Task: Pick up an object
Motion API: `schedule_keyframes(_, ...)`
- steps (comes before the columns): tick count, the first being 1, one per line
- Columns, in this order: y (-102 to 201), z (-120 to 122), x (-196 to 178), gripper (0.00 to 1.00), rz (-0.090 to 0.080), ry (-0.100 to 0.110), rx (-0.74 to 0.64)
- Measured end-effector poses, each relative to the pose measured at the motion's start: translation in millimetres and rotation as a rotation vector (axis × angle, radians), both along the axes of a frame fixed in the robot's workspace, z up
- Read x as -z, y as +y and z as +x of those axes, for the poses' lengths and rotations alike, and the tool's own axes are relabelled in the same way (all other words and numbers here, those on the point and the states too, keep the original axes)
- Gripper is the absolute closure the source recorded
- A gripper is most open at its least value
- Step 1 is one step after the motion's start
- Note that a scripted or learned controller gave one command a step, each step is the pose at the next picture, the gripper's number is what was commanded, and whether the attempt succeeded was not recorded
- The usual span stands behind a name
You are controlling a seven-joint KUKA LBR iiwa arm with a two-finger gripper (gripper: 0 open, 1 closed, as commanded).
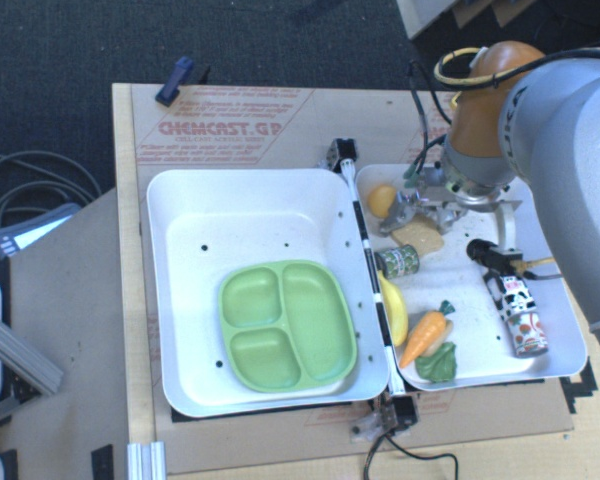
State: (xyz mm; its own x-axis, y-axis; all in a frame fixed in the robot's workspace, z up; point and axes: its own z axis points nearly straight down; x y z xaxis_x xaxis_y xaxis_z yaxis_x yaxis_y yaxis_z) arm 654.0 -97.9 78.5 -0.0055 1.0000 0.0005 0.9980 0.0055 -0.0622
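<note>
A paper-covered bench [230, 118] is standing on dark carpet and carrying two white bins side by side. The grey arm [550, 118] is reaching in from the right, over the far end of the right bin [565, 343].

The left bin [180, 208] is holding only a green divided plate [285, 323], lying flat toward its near right corner, so most of that floor is offering open room.

The gripper [420, 208] is hanging low over the far left part of the right bin, near the divider between the bins. I cannot tell whether it is open or closed, and nothing is showing in its grasp, so the pick looks not yet made.

The things to pick are all lying in the right bin:
- A cow-patterned bottle [520, 313] is lying near the right wall.
- A carrot [425, 336] is slanting toward the near side, with a leafy green piece [437, 365] just beside it.
- A banana [393, 308] is lying along the divider.
- A tan slice [420, 238] is lying just below the gripper.
- A green can [398, 260] is lying on its side between the slice and the banana.
- An orange [381, 201] is sitting just left of the gripper, close to the divider.

The orange and the slice are the nearest candidates. The divider is crowding the orange, so I judge a descent there is leaving little margin on the left.
</note>
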Motion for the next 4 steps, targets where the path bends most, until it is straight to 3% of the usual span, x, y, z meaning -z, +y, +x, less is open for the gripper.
schedule_keyframes(1,3.7,-11.0,-3.8,0.0,0.0,-0.046,0.006)
schedule_keyframes(2,-8.7,-21.1,-6.1,0.0,0.0,-0.06,0.006)
schedule_keyframes(3,5.7,12.9,-6.6,0.0,-0.001,-0.065,0.005)
schedule_keyframes(4,5.6,13.5,-16.9,1.0,-0.002,-0.068,0.004)
